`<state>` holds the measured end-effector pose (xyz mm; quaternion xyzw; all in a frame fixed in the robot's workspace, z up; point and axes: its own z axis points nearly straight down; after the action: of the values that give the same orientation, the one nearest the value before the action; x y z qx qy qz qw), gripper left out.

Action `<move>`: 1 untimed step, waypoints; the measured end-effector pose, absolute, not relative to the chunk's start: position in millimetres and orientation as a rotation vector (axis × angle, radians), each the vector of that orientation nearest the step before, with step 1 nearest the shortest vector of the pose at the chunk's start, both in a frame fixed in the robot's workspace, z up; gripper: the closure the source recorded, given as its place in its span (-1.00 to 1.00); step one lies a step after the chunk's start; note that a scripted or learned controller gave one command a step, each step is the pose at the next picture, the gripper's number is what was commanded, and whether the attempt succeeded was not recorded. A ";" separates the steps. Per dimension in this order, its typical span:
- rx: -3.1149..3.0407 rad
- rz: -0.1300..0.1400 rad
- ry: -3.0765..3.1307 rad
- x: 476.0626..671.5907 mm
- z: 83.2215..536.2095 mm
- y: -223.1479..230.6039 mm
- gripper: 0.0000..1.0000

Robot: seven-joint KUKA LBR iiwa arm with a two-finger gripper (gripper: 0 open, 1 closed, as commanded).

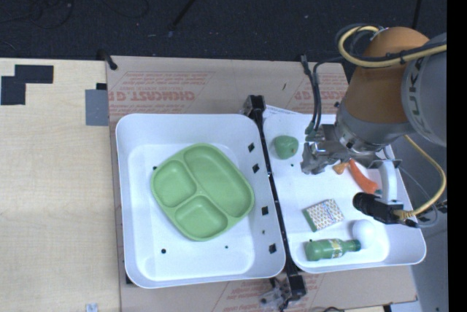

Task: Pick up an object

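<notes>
My gripper [312, 160] hangs over the upper middle of the right bin [295, 195], below the orange-banded wrist. A small green cup-like object [284, 146] lies just to its left, apart from it. An orange object [360, 175] lies just to its right, partly hidden by the arm. Toward the front of the bin are a patterned square pad [323, 213], a green bottle [332, 248] on its side, and a white rounded object [363, 230]. I see nothing between the fingers.
The left bin [135, 230] holds a green divided plate [201, 190]. A black divider [265, 186] runs between the two bins. Cardboard lies under the bins, and a wooden bench top extends to the left.
</notes>
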<state>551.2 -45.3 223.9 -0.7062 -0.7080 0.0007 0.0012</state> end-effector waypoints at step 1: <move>-2.214 0.000 -2.225 574.3 215.7 8.5 1.00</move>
<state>574.3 8.5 215.7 -0.7054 -0.7088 0.0001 0.0016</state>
